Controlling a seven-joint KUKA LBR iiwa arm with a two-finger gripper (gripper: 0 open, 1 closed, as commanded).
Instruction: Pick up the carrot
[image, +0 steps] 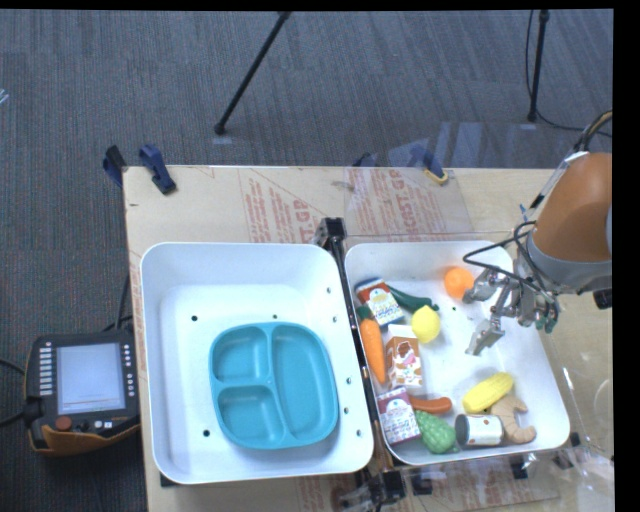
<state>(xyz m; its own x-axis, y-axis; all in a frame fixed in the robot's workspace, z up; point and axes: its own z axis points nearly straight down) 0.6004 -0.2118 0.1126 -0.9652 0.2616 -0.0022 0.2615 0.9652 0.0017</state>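
Wooden bench (280, 200) bears two white bins (170, 300).

You're getting pretty even, soft overhead light here, nothing harsh. Both white bins (160, 300) come out bright, close to washed out along the rims, and the shadows under the toys are faint. The whole frame's a bit soft and low-res, so small labels are mush. The dark carpet (100, 80) looks grainy.

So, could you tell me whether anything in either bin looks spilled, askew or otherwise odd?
Nothing stands out. The orange toy carrot lies intact by the right white bin's left wall among other toy foods; the teal divided plate sits flat.
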